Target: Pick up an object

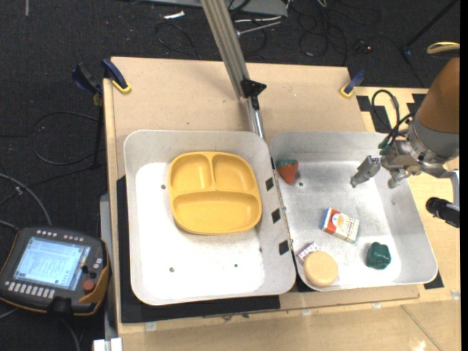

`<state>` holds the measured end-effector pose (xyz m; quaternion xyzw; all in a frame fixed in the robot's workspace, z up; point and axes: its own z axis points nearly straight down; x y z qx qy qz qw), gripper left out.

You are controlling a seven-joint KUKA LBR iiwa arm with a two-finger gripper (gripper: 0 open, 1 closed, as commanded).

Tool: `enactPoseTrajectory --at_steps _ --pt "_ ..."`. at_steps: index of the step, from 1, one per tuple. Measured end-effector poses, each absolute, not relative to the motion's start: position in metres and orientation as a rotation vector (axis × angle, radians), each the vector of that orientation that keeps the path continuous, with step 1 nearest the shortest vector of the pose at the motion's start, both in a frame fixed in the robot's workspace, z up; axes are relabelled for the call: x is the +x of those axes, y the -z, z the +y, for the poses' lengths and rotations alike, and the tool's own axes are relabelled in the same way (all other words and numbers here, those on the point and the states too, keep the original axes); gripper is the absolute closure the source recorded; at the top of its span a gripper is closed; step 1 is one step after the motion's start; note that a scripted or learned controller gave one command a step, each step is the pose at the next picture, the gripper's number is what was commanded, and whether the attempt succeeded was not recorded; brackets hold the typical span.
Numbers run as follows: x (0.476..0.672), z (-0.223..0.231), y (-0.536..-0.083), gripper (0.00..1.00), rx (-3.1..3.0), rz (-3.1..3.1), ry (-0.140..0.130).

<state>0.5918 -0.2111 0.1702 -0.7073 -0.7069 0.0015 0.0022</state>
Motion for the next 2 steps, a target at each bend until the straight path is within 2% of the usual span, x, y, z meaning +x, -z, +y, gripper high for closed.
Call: enactPoseTrajectory --at_steps 1,2 --pt "0.591 -0.208 -0.106 0.0 -2.217 -2.218 -0.005" --pt "0.591 -0.207 -0.095 0.0 -2.22 -2.221 -0.002"
